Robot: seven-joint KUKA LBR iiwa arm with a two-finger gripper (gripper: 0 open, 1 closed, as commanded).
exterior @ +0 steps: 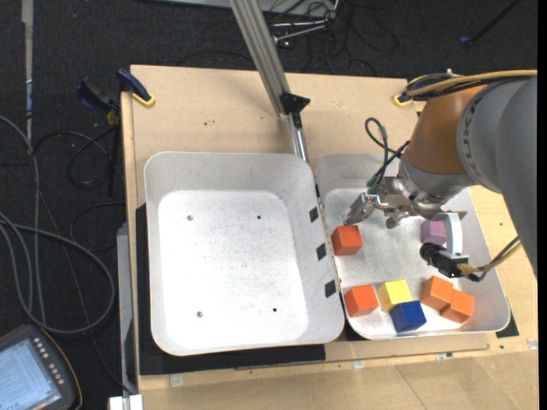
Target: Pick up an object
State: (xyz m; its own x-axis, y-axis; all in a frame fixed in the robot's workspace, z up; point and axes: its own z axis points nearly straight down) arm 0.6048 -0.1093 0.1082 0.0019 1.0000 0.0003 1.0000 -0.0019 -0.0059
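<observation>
The right bin [340, 174] holds several small blocks. An orange cube [346, 240] lies near its left wall. Along the front sit a red-orange cube [361, 299], a yellow cube [396, 292], a blue cube [408, 315] and two orange blocks [449, 297]. A purple block [435, 229] lies partly hidden under the wrist. My gripper [376, 215] hangs low over the bin's back half, just up and right of the orange cube. Its fingers stand open with nothing between them.
The left bin [226, 246] lies beside the right one, their rims meeting at the middle. A slanted metal pole [261, 45] comes down to the bins' back junction. Cables [466, 267] trail off the wrist over the right bin.
</observation>
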